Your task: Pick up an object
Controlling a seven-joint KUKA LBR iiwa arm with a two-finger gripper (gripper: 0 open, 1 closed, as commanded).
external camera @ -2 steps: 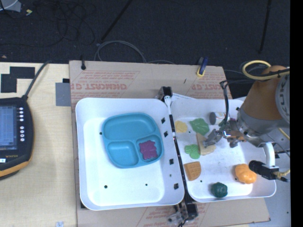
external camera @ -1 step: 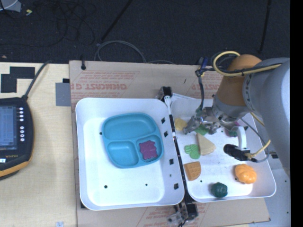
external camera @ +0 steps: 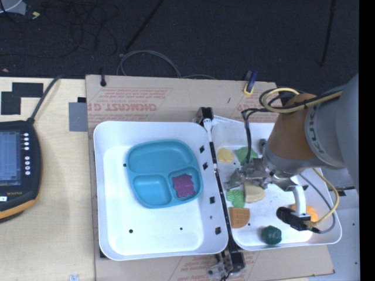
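My gripper [external camera: 245,177] reaches down into the right bin [external camera: 328,234] from the right, among several small toy foods. Right at its tip lie a pale beige piece [external camera: 254,194] and a green piece [external camera: 236,198]. A yellow piece [external camera: 225,155] and a light green piece [external camera: 242,154] sit just above it. A tan wedge [external camera: 239,217] and a dark green round object [external camera: 271,235] lie nearer the front. An orange item [external camera: 313,215] shows at the right, partly behind a black part. The wrist hides the fingertips.
The left bin [external camera: 117,227] holds a blue divided plate [external camera: 161,171] with a purple object [external camera: 184,185] in its lower right compartment. A black divider [external camera: 214,174] separates the bins. A teach pendant [external camera: 14,163] lies at the far left. Cables loop behind the arm.
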